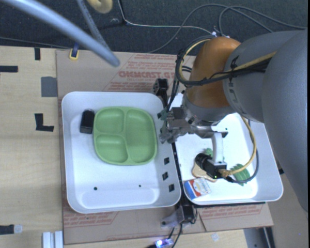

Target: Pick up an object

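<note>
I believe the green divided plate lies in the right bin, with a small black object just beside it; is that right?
Not quite. The camera view shows the green divided plate lying in the left bin, not the right one. The rest holds: a small black object sits just beside it, at the plate's far-left edge.

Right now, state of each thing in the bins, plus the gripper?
green divided plate: right side up, flat in the left bin, compartments empty
small black object: lying in the left bin, by the plate's left edge
red, white and blue packet: flat in the right bin
gripper: over the wall between the bins, holding nothing visible
</note>
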Robot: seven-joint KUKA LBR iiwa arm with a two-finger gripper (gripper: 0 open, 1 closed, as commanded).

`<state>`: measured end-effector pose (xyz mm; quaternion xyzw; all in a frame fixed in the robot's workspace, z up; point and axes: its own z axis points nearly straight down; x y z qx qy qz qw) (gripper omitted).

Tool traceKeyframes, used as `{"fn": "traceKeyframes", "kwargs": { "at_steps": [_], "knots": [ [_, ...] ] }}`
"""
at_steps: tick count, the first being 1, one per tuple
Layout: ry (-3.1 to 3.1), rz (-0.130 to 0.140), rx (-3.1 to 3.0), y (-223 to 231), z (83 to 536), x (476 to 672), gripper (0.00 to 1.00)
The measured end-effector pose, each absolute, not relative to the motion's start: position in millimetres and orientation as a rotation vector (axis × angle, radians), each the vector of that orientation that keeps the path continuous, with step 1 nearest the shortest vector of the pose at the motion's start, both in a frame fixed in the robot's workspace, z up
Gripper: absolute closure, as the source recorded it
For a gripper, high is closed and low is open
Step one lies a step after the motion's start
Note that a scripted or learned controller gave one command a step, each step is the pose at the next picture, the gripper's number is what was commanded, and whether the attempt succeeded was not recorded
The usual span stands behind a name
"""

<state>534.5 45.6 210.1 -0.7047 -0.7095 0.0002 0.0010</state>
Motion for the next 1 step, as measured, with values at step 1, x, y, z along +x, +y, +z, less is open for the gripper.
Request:
{"fn": "traceKeyframes", "kwargs": {
  "at_steps": [1],
  "knots": [
    [-2.227,0.002,-2.214,95.8,208.8,546.5,1.0]
  ]
}}
